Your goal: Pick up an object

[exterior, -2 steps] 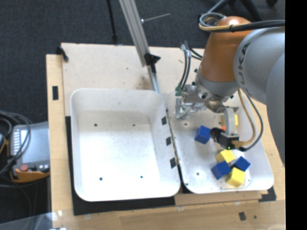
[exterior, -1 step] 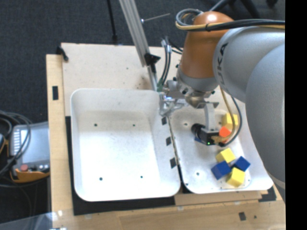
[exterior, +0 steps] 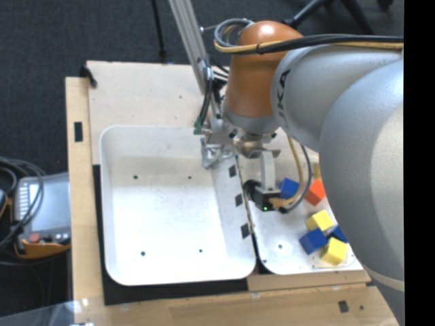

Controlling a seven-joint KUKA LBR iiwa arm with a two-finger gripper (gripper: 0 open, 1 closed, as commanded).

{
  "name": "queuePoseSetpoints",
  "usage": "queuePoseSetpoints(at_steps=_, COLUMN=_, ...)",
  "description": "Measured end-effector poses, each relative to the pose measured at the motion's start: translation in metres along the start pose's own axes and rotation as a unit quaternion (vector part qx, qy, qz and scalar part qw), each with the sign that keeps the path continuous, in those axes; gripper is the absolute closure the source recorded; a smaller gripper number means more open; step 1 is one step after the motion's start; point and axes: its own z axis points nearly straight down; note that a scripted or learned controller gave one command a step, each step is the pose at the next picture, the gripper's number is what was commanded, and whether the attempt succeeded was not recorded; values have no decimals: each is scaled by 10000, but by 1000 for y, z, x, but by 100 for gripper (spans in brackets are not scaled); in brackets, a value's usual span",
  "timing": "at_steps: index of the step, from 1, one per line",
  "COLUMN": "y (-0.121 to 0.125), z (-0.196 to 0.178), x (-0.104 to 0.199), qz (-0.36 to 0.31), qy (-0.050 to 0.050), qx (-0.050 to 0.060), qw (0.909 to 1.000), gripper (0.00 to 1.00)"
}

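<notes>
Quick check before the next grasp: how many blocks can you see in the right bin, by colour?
Blue blocks: 3, at and, the last partly hidden behind a yellow one.
Yellow blocks: 2, at and.
Orange blocks: 1, at, partly covered by the arm.
Total: 6 visible; the arm may hide more.

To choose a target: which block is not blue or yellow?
The orange block, at the right bin's far side beside the arm; the others are blue or yellow.
</notes>
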Motion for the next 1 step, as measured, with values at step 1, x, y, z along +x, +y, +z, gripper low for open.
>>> queuePoseSetpoints(at_steps=1, y=0, z=-1, x=-3, qz=16, qy=-9, qx=-1, qw=10000, gripper=0)
